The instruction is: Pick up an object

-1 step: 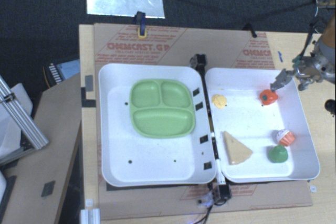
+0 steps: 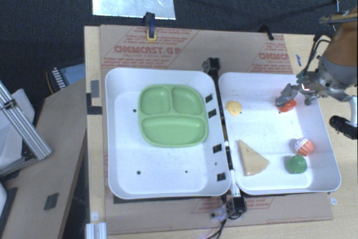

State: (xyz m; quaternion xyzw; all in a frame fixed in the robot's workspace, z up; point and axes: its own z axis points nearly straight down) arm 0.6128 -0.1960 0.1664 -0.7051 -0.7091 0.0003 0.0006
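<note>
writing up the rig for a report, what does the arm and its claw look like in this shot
The arm enters from the right: a rounded grey body with an orange-brown band above the wrist. The claw is a compact grey metal assembly ending in dark fingers, with a small bright spot on its body. A thin cable loops beside the wrist. No lettering is readable on it.

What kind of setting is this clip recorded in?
Most likely a robotics lab bench rigged for grasping trials: two white bins clamped side by side on a board, toy food such as a green ball and a tan wedge, and the gripper reaching in.
</note>
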